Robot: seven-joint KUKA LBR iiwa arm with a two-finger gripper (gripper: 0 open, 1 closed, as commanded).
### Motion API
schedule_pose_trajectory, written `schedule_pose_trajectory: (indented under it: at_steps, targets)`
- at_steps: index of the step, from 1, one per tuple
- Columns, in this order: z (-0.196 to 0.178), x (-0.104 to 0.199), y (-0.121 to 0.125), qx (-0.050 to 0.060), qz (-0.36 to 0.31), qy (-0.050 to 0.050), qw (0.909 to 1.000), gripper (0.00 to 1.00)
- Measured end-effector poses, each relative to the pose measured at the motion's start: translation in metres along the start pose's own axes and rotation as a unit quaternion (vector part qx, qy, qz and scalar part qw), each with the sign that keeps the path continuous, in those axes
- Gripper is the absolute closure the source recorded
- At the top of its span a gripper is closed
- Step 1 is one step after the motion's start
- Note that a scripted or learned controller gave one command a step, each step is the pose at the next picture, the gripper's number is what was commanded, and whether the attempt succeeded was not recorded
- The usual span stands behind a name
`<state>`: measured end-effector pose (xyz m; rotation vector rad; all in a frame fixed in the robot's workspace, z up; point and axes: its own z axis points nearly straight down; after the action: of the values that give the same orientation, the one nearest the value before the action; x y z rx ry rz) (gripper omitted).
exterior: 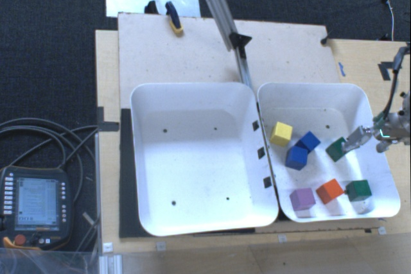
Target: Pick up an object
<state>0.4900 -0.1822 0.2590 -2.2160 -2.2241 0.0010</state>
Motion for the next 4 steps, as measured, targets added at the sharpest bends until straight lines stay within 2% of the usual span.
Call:
schedule_pose_trajectory:
  at_steps: [1, 3, 4]
  targets:
    - [-0.002, 0.0, 0.001, -0.002, 0.0, -0.001, 1.0, 0.0]
    - [0.122, -0.003, -0.004, 0.002, 0.001, 0.001, 1.0, 0.0]
    - [0.155, -0.002, -0.004, 0.0, 0.001, 0.0, 1.0, 0.0]
